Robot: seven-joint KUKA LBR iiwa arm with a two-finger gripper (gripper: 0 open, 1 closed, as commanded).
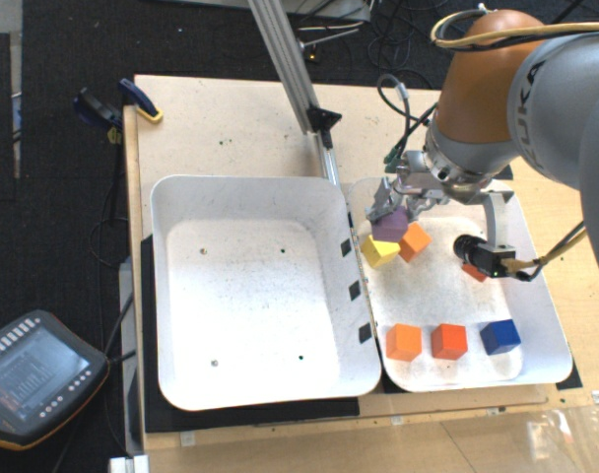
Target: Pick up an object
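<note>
My gripper (396, 203) hangs low over the back left of the right bin (536, 348). Directly under it lies a purple block (389, 228), touching or nearly touching the gripper's tip. A yellow block (379, 251) leans against the purple one on its near side, and an orange block (414, 241) sits just to its right. Whether the purple block is gripped is hidden by the wrist.
Along the right bin's front stand an orange cube (405, 342), a red-orange cube (449, 341) and a blue cube (499, 336). A small red piece (474, 273) lies under a black cable fitting. The left bin (181, 205) sits alongside, with a metal pole (285, 52) behind it.
</note>
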